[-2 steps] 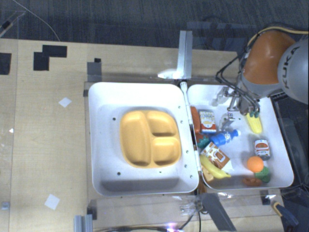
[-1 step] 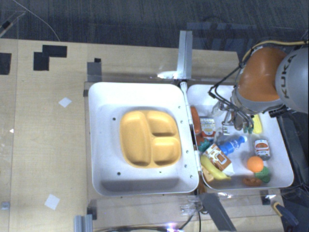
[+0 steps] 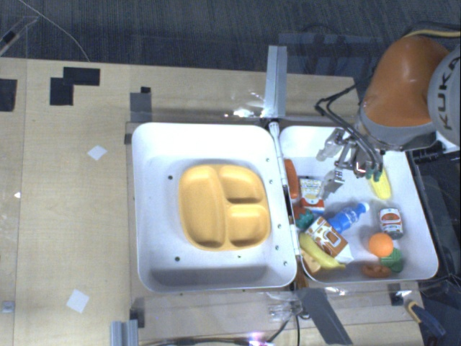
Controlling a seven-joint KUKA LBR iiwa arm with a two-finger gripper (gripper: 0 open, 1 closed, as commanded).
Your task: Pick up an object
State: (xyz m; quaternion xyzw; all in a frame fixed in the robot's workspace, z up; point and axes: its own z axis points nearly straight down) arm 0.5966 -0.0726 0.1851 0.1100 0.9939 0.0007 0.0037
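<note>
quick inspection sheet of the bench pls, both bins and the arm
surface: wooden bench bearing left bin and right bin
job's things: right bin holds blue bottle, orange, banana, small can, carton
clutter: yellow divided tray in left bin
grippers: gripper above right bin's back, nothing seen between its fingers
cables: black cable by arm
surroundings: black tape marks, dark carpet

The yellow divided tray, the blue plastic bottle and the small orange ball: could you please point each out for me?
yellow divided tray [image 3: 220,206], camera view, on its centre ridge.
blue plastic bottle [image 3: 348,217], camera view, on its body.
small orange ball [image 3: 381,245], camera view, on its top.
</note>
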